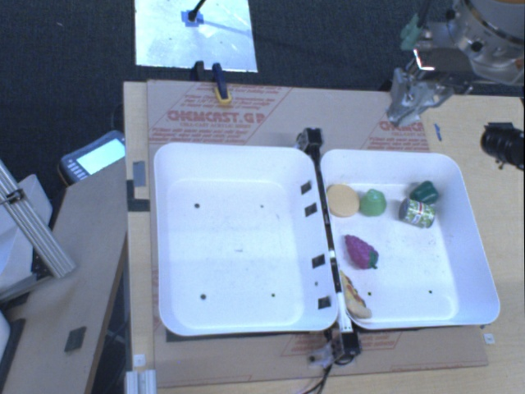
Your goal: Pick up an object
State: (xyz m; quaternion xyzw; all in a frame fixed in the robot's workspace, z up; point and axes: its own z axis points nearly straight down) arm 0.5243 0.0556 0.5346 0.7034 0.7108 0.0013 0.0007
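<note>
My end effector (408, 105) is hanging above the cardboard at the far edge of the table (484, 162), just beyond the back wall of the right bin (459, 253). I am carrying nothing; how far my grasping parts are spread I cannot tell from this angle, since they are showing as one pale metal cluster.

Moving outward, the things I could pick are all lying in the right bin. Nearest me, along its far side, a small can (417, 213) with a printed label is lying on its side, with a dark green piece (425, 191) touching it from behind. The can is probably stiff and smooth, likely to roll, so I would be closing across its round body, not its ends. Just to the left are sitting a light green rounded item (374, 203) and a tan disc (343, 200), touching or nearly so; crowding is making either one awkward to straddle. The purple toy fruit (360, 251) is lying apart near the middle, looking light, rigid plastic, bumpy enough to grip, and I judge it the easiest target, taken across its narrow width. A yellowish item (355, 299) is pressing against the divider, hard to reach around. The left bin (238, 236) is sitting beside it.
</note>
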